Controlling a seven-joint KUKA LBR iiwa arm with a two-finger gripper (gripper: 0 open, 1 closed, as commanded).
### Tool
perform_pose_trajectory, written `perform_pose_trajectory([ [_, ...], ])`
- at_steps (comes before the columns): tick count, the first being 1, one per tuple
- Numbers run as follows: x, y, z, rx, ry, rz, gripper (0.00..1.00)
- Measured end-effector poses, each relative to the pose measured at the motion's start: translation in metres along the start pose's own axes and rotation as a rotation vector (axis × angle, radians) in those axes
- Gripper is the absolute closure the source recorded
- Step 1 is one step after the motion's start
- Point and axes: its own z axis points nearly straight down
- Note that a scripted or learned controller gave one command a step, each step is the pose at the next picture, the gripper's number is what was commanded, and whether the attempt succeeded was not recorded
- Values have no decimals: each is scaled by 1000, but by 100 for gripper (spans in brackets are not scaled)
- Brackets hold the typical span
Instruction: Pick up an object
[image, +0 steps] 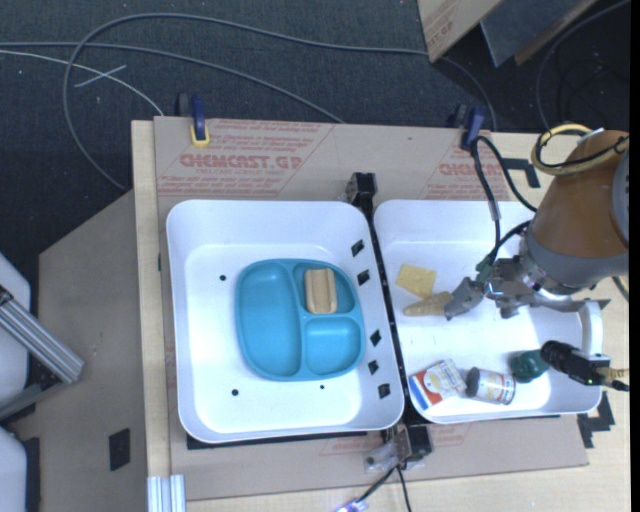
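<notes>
My gripper (485, 303) hangs over the middle of the right bin (560, 400), fingers spread open with nothing between them. Its left fingertip (461, 300) sits right beside a tan wedge (424, 306) lying on the bin floor. A yellow square piece (416, 278) lies just behind the wedge. Near the front wall lie a white, red and blue packet (432, 385) and a small bottle (490, 386) with a green cap (527, 365).
The left bin (200, 400) holds a blue divided plate (270, 330) with a tan block (320, 290) in its upper right compartment. Black clips run along the divider (375, 300) between the bins. A black cable (490, 200) loops over the right bin's far side.
</notes>
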Motion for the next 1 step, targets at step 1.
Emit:
perform_pose_trajectory([
  [1, -2, -1, 64, 1, 0, 1, 0],
])
